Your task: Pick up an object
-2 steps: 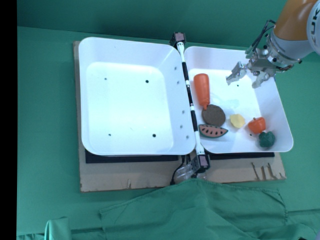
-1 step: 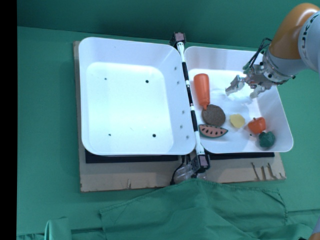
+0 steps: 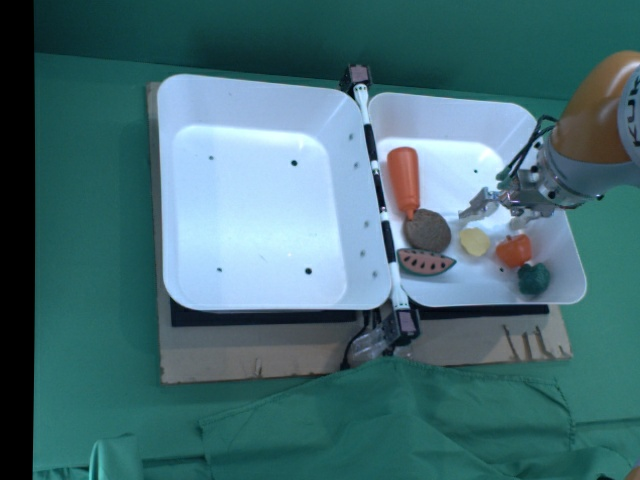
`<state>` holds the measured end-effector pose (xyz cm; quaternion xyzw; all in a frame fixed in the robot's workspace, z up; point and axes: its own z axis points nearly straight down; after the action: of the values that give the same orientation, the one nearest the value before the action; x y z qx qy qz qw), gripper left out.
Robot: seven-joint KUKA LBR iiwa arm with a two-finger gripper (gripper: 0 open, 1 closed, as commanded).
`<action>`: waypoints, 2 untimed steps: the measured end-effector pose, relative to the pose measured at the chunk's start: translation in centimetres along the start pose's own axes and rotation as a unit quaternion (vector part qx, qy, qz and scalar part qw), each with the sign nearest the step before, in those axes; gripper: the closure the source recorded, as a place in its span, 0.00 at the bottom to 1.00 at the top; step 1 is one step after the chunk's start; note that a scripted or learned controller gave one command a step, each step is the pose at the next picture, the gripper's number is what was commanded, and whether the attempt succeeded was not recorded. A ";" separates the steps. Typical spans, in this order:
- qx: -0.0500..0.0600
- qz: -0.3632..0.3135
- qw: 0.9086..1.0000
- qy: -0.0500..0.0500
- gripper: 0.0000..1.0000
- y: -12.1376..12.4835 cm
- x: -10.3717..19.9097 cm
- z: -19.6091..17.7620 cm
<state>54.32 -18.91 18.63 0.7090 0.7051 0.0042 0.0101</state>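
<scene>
All 6 toy foods are gathered in the right bin [image 3: 440,118]: an orange carrot [image 3: 404,179], a brown round piece [image 3: 428,230], a watermelon slice [image 3: 426,262], a yellow piece [image 3: 475,242], a red pepper [image 3: 514,251] and a dark green piece [image 3: 533,279]. The left bin [image 3: 260,193] on the counter [image 3: 90,218] is kept as the other container. The claw [image 3: 497,212] is held spread wide and empty, low over the right bin just above the yellow piece and the pepper, so either can be judged the likeliest target.

arm [image 3: 600,118] cut off at right edge.
</scene>
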 end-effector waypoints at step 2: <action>0.003 -0.002 1.000 0.000 0.00 1.1 0.0 0.2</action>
<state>55.48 -18.90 18.49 0.7080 0.7062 0.0022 0.0074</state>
